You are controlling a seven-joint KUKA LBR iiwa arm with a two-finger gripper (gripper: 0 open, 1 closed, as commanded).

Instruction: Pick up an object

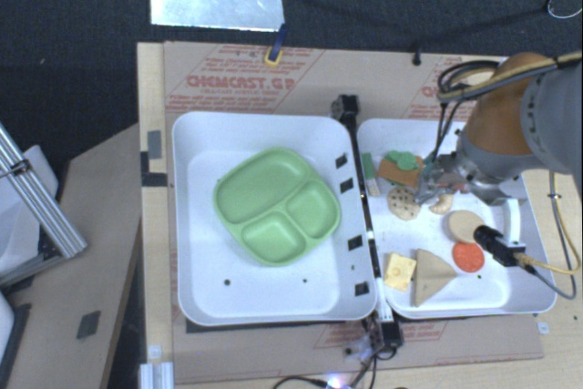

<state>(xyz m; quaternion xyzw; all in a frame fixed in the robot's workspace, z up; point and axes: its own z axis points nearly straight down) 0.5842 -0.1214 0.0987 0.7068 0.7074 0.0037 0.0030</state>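
Your gripper (pixel 435 183) is down in the right bin (pixel 524 291), tip just beside the tan cookie (pixel 402 201) and the orange-and-green toy (pixel 401 167). You can't tell how the jaws stand from here. The red disc (pixel 468 257), cheese cube (pixel 399 270) and tan wedge (pixel 431 275) lie nearer you. The green divided plate (pixel 276 205) sits in the left bin (pixel 200 287).

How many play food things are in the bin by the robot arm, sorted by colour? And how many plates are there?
Green and brown food: 1
Speckled tan cookie: 1
Pale tan oval: 1
Red round slice: 1
Yellow cheese: 1
Tan wedge: 1
Green plate in the other bin: 1
Total: 7, counting what I can see; the gripper may hide more.
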